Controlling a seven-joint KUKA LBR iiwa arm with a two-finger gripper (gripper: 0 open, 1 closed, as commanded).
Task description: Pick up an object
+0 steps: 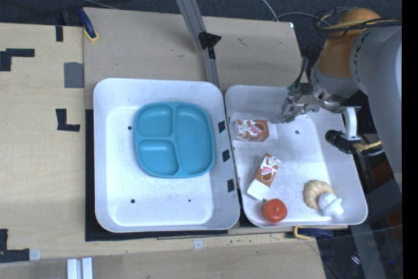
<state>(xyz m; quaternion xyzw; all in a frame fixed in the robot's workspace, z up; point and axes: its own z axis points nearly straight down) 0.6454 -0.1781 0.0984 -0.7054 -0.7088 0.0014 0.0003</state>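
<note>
Tool hung over the right bin's upper part, just right of the brown snack packet; couldn't tell its state, nothing visibly grasped. Small carton lay mid-bin, red round piece near the front rim, tan-and-white toy in the front right corner. Left bin held a blue divided plate.
</note>
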